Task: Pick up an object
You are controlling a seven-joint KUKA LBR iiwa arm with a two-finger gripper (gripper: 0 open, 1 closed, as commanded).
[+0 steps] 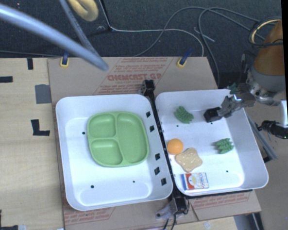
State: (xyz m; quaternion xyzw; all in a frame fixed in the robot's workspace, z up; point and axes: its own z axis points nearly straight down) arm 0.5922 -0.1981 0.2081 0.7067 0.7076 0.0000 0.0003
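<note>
On the surface [25, 158], two white bins sit side by side: the left bin [75, 189] holds a green divided plate [118, 139], the right bin [245, 171] two green toys [184, 115] [224, 145], a toast piece [188, 159], a small carton [195, 181] and an orange ball [174, 146]. Above the right bin's upper right part hangs the gripper [211, 115], nothing visibly held; whether it is spread or pressed together cannot be told.

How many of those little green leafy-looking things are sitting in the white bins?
2, both in the right bin. One green leafy piece lies near its upper left, above the orange ball. The other green leafy piece lies toward its right side. Nothing seems to hide more.
</note>
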